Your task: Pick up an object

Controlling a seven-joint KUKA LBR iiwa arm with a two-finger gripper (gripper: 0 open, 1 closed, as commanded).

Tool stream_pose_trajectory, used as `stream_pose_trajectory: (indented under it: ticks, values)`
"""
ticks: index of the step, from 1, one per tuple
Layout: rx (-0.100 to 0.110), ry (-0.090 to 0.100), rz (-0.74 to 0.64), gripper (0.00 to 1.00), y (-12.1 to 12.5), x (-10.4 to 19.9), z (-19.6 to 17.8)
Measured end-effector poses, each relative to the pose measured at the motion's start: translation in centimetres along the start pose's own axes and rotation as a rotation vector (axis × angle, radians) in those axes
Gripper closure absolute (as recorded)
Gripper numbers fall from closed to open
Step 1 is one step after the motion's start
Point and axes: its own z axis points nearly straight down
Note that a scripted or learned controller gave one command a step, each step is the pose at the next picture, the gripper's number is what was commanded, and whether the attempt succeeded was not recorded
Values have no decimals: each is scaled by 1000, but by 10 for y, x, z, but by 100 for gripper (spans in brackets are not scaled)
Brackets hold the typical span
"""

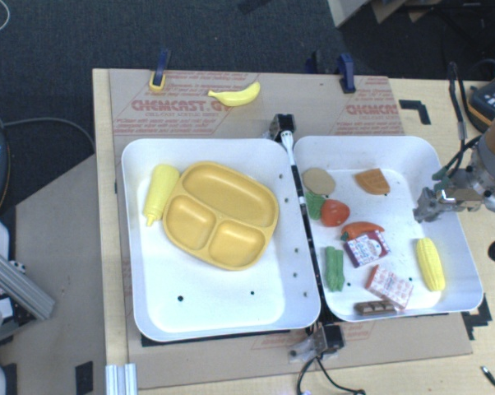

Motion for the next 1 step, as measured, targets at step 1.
stream_pose_trajectory:
  ticks: [1]
  values:
    - [0, 2, -5, 100, 33, 45, -9]
